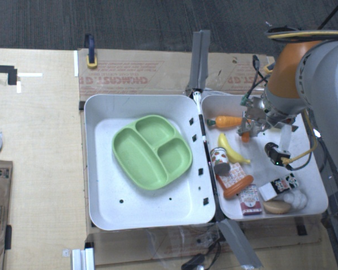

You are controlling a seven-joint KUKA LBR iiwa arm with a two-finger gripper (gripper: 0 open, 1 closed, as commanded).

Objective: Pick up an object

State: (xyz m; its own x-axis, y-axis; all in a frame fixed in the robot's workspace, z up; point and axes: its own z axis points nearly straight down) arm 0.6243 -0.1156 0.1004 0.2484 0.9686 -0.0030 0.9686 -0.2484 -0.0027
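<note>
the grey arm (321,77) with its orange band reaches in from the right and bends down over the right bin (315,179), one of two shallow white bins sitting side by side on the counter (34,122). its pincer (249,129) hangs low near the far left part of that bin, just beside the right end of a carrot (227,121) that lies across the bin floor; whether it is wide, narrow or closed on anything cannot be told, since the wrist hardware hides it from above. nearer the front of the same bin lie a banana (232,151), a small can (219,157) touching a red and white packet (232,176), a reddish sausage (238,187), a small printed box (250,201), a black and white block (280,185), a pale bread roll (277,207) and a white fluffy lump (296,196). a black cable end with a green light (275,153) dangles above the middle of the bin. the left bin (96,167) carries a green divided plate (152,151) lying flat near its middle.
</note>
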